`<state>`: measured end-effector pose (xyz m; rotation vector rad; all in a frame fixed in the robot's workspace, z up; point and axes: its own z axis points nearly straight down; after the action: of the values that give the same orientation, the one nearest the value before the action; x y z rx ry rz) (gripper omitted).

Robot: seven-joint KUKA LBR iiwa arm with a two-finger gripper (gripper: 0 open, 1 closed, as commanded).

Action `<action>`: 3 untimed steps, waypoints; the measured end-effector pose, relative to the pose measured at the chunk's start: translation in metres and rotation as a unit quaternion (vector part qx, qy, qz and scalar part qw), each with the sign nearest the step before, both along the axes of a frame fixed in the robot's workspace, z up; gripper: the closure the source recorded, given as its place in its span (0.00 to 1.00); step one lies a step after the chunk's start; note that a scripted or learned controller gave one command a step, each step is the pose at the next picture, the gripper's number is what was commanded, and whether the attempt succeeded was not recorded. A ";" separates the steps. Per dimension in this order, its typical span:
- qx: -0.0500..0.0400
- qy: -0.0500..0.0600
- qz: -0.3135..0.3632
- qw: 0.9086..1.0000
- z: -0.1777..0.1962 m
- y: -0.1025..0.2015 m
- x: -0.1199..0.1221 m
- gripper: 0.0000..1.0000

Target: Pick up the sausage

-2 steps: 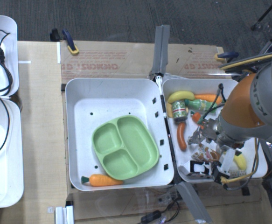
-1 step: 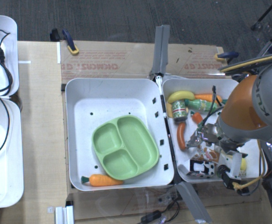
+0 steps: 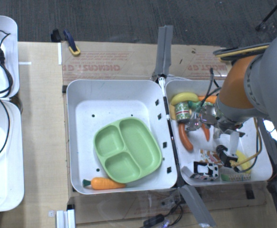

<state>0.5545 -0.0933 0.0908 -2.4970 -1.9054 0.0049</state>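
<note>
The sausage (image 3: 185, 138), an orange-red curved link, lies in the right bin (image 3: 266, 171) close to its left wall. My gripper (image 3: 196, 122) hangs low over the bin, right at the sausage's upper end, and its metal parts overlap that end. Whether it touches the sausage is unclear. The grey arm with its orange band (image 3: 238, 87) reaches in from the right and hides the bin's far right part.
A banana (image 3: 183, 98) and a small can (image 3: 182, 112) sit just behind the gripper. A thin red pepper (image 3: 206, 133) lies to its right. Packets and a yellow item (image 3: 243, 159) crowd the bin's front. The left bin (image 3: 81, 127) holds a green divided plate (image 3: 127, 149) and a carrot (image 3: 103, 183).
</note>
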 end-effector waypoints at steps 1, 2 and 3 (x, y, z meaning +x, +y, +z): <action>0.000 0.002 0.001 1.000 0.008 -0.001 -0.001 1.00; 0.000 0.000 0.034 0.999 0.129 0.071 -0.013 1.00; 0.000 0.001 0.042 0.999 0.146 0.044 -0.053 1.00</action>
<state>0.5014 -0.0491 0.2371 -2.4146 -2.0074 0.0064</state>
